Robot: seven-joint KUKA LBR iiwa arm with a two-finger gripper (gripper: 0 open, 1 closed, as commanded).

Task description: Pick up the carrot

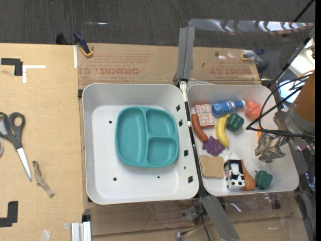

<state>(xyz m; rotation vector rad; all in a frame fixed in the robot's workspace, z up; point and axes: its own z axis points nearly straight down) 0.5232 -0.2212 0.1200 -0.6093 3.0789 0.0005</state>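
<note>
Where the arm reaches in from the right, the gripper (pixel 270 149) hangs low over the right bin (pixel 281 182), at its right side; whether it is open or closed cannot be told from this angle, and nothing shows in its grasp.

Carrot (pixel 249 180): small, orange, near the front edge of the right bin, lying against the right side of the black-and-white cow-pattern carton (pixel 232 173). A green pepper (pixel 263 179) sits just beside it to the right. Gripper is above and to the right of the carrot, apart from it.

Other contents of the right bin: slice of bread (pixel 212 166) left of the carton, purple grapes (pixel 213 146), banana (pixel 221 131), sausage (pixel 199 127), red-and-white box (pixel 204 114), blue bottle (pixel 228 107), a second green pepper (pixel 234 122), a pinkish-orange item (pixel 254 109) at the back.

Left bin (pixel 100 149): teal divided plate (pixel 147 136), centred.

On the bench to the left: scissors (pixel 15 139).
</note>
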